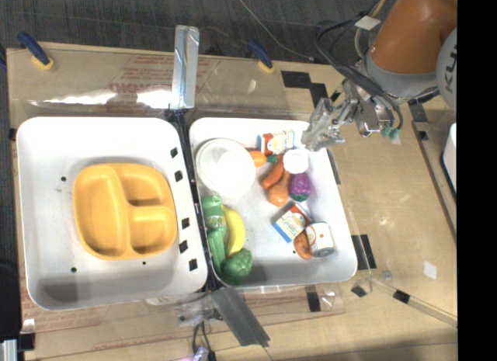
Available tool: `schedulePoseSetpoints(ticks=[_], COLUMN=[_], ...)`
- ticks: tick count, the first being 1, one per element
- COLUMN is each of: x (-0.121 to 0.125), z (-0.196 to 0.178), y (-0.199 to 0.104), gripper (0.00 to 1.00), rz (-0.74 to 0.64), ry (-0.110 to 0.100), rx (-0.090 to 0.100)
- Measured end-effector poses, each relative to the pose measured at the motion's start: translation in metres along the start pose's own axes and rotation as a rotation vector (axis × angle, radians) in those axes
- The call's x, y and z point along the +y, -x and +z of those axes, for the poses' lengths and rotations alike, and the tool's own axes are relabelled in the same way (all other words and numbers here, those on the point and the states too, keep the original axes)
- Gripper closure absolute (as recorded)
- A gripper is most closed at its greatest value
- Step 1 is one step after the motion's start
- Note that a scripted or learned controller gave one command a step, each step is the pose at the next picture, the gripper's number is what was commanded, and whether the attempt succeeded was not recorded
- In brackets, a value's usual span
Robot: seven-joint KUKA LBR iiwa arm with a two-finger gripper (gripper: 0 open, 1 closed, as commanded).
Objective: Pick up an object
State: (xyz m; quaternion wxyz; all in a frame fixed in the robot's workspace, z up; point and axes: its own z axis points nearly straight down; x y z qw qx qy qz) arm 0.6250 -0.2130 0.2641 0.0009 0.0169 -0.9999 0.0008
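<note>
Over the right bin's (342, 220) far-right rim, the end effector (318, 136) hangs, grip state unclear.

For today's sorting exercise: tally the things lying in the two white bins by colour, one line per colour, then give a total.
Yellow: 2, divided tray and banana
White: 1, bowl
Green: 2, bottle and pepper
Orange: 1, carrot
Purple: 1, white-capped bottle
Multicoloured packs: 3
Total: 10
</note>
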Motion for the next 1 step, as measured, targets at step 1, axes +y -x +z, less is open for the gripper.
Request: schedulePoseSetpoints(ticks=[1], x=[0.0262], z=[0.0896], y=[-0.0585], gripper=[1.0], rz=[-0.093], ry=[0.004], rx=[0.003])
